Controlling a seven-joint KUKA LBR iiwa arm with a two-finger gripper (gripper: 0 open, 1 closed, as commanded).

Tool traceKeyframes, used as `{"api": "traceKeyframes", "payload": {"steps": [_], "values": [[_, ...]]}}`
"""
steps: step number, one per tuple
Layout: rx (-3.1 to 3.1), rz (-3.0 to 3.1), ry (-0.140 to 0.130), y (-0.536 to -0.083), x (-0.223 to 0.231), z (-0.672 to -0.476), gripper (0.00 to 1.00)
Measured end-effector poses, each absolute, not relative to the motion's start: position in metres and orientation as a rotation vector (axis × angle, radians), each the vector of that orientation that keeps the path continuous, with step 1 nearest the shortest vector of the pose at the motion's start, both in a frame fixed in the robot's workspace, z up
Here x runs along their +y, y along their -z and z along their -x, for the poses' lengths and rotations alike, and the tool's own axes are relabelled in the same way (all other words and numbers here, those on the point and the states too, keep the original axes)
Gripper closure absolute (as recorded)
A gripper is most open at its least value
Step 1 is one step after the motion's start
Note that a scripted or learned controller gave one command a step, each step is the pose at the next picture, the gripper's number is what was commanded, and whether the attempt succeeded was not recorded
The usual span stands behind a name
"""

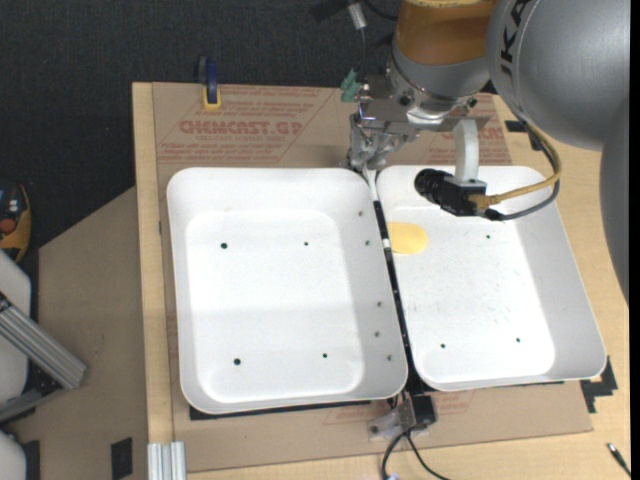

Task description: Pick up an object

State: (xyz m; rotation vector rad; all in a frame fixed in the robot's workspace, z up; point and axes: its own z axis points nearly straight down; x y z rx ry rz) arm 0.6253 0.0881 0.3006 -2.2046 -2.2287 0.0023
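Hovering at the far end of the rim between the bins, the gripper, whose finger opening cannot be told, may miss the yellow disc lying nearer in the right bin beside its left wall.

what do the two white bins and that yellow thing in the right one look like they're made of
Both bins, left and right, look like thin moulded plastic: smooth white, softly glossy, with rounded corners and a raised rim. The yellow thing is flat, matte and evenly coloured, maybe foam, rubber or soft plastic; the picture leaves that open. Both bins sit on a brown board, apparently cardboard or fibreboard.
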Motion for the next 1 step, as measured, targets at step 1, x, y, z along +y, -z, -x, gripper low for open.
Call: {"api": "traceKeyframes", "payload": {"steps": [1], "values": [[-2.217, 2.236, 0.002, -0.3326, -0.0153, -0.6177, 1.0]]}}
